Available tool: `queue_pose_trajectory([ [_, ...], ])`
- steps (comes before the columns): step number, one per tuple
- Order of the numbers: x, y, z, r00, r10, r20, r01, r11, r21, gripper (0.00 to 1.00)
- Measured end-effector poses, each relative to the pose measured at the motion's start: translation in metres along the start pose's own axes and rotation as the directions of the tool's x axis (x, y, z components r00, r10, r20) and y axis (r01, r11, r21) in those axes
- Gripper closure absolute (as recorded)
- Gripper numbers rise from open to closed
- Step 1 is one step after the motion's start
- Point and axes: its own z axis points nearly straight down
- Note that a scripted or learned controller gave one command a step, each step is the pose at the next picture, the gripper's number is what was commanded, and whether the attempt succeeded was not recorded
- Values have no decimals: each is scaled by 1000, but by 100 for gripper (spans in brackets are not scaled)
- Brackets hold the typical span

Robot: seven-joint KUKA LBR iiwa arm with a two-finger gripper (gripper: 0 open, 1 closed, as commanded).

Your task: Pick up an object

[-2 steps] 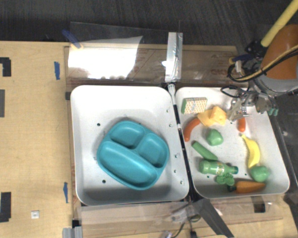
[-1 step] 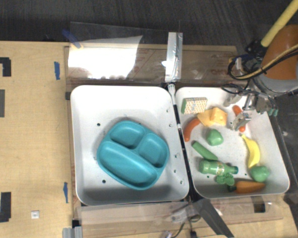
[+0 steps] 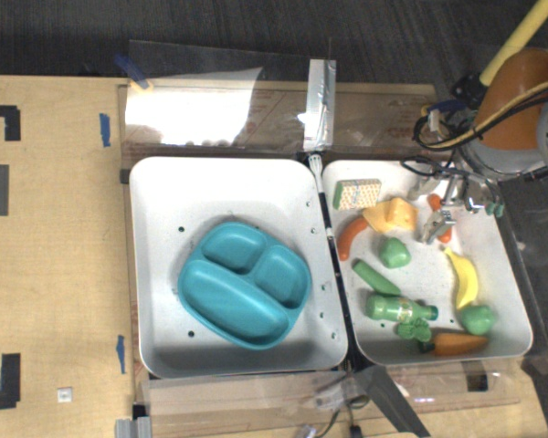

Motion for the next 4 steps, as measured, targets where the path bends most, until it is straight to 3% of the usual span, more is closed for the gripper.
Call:
queue_pose_trajectory([
  [1, -3, 1, -11, 1000, -2, 12, 2, 1000, 1, 100],
  [2, -2, 1, -10, 1000, -2, 7, 2, 1000, 0, 0],
  [3, 10, -11, 0, 999, 37, 2, -37, 999, -2, 0],
  [4, 7, -9, -11, 999, 35, 13, -35, 999, -1, 100],
])
